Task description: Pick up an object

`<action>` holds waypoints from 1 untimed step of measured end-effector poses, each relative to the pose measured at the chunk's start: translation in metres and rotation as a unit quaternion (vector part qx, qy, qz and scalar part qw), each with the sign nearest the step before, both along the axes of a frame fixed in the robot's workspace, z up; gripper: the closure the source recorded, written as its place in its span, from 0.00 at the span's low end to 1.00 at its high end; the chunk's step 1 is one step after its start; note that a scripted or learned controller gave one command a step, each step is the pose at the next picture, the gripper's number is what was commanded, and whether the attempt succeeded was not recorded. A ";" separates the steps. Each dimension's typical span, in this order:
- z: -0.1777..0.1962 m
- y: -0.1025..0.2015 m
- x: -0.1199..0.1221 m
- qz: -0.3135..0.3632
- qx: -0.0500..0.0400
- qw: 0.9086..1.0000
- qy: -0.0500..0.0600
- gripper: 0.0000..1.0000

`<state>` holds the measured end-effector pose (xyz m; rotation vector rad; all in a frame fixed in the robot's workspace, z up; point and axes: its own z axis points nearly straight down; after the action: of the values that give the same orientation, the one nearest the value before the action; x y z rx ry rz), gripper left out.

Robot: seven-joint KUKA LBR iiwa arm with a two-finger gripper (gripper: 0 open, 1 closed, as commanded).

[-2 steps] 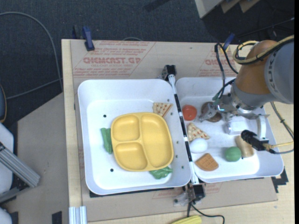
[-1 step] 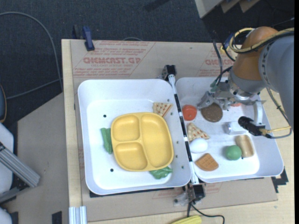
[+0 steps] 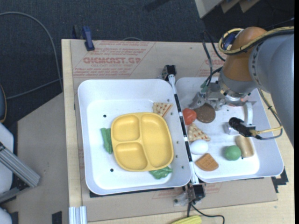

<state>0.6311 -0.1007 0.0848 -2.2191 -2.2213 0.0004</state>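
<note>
The grey arm reaches in from the right, its orange band above the wrist, and bends down over the far part of the right bin (image 3: 266,169). The gripper (image 3: 209,102) hangs low there, just above a brown round disc (image 3: 205,114) that lies near the bin's far left corner; whether it grips anything cannot be told.

Beside the disc, against the left wall of the right bin, sits a red tomato-like piece (image 3: 188,115). Toward the near edge follow a waffle-patterned wedge (image 3: 196,133), a white egg (image 3: 199,147) and an orange waffle cookie (image 3: 207,162) close to the near left corner. A green ball (image 3: 231,152) rests near the middle of the near side, touching a tan bread-like roll (image 3: 245,146).

The left bin (image 3: 88,101) holds a yellow divided tray (image 3: 141,140) in its middle. A green leafy piece (image 3: 107,139) lies at the tray's left side, another green piece (image 3: 161,172) at its near right corner, and a second waffle wedge (image 3: 162,108) at its far right corner.
</note>
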 end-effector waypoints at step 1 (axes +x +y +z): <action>0.010 0.000 0.001 0.000 0.000 1.000 -0.001 1.00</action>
<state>0.6318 -0.1005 0.0952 -2.2201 -2.2228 -0.0024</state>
